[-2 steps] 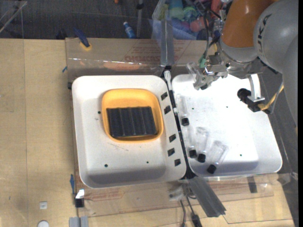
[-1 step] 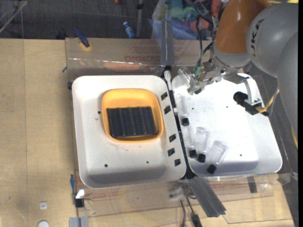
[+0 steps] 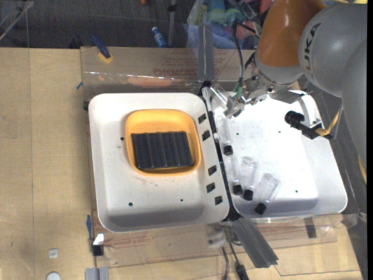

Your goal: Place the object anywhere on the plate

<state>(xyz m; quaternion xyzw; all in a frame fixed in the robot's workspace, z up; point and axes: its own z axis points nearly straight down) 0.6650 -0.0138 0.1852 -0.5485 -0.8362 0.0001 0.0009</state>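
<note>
A yellow-orange plate (image 3: 161, 120) lies in the left bin (image 3: 111, 185). A black ribbed rectangular object (image 3: 162, 150) rests flat on the plate and covers most of its floor. My gripper (image 3: 232, 105) hangs over the far left corner of the right bin (image 3: 309, 174), close to the divider between the bins. It is to the right of the plate and apart from it. Nothing can be seen in its grasp. The grey arm with its orange band (image 3: 285, 22) reaches in from the upper right.
Two clear plastic pieces with black caps (image 3: 256, 182) lie near the front left of the right bin. A row of black clips (image 3: 211, 169) runs along the divider. A cluttered box of coloured items (image 3: 233, 4) stands behind the bins.
</note>
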